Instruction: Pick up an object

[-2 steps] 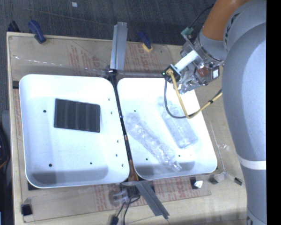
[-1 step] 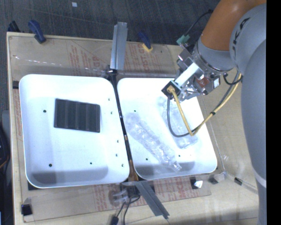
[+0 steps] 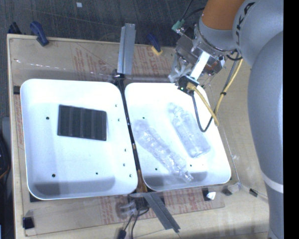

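Two white bins sit side by side on the bench, and the stuff worth grabbing is all in the right bin (image 3: 217, 148). That one has two clear plastic bottles lying flat: one bottle (image 3: 188, 131) toward the right side, angled from far-left to near-right, and a second clear bottle (image 3: 161, 151) beside it, nearer the middle divider, running the same diagonal down toward the near edge. They're close together but I can't really tell if they touch, since the clear plastic on white washes out.

The left bin (image 3: 35, 133) holds a dark ribbed rectangular pad (image 3: 82, 122), lying flat in its far half.

The gripper (image 3: 185, 78) hangs over the far edge of the right bin, up above the bottles and apart from both. How wide it's open I honestly can't tell from this angle, and nothing visible is in its grasp. A yellow cable (image 3: 205, 106) loops down from the wrist over the bin. Blue clamps (image 3: 39, 33) pin the far edge of the bench.
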### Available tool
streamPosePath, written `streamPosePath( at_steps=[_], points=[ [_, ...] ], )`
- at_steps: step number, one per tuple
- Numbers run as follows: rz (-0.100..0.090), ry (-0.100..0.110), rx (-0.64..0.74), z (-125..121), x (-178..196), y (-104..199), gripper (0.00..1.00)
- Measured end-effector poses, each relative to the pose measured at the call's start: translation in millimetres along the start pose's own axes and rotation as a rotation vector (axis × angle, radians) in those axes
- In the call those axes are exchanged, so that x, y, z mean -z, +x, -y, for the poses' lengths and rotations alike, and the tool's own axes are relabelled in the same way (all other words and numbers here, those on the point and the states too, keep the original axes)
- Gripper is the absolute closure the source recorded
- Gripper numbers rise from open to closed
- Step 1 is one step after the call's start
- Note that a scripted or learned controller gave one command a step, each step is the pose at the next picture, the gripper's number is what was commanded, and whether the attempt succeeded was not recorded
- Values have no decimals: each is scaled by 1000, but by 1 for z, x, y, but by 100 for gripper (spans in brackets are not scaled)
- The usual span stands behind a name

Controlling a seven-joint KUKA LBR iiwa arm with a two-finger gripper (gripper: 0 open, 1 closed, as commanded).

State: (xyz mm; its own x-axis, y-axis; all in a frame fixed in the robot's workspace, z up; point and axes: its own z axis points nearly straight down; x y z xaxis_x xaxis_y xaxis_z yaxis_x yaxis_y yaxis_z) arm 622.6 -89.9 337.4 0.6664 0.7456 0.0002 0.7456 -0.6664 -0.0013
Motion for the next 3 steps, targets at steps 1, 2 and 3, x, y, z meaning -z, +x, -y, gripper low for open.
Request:
streamPosePath(
  at_steps=[1, 2, 3],
  points=[
    [2, 2, 400, 6, 21, -71, 100],
    [3, 1, 363, 27, 24, -112, 100],
    [3, 4, 95, 66, -12, -132, 100]
  ],
)
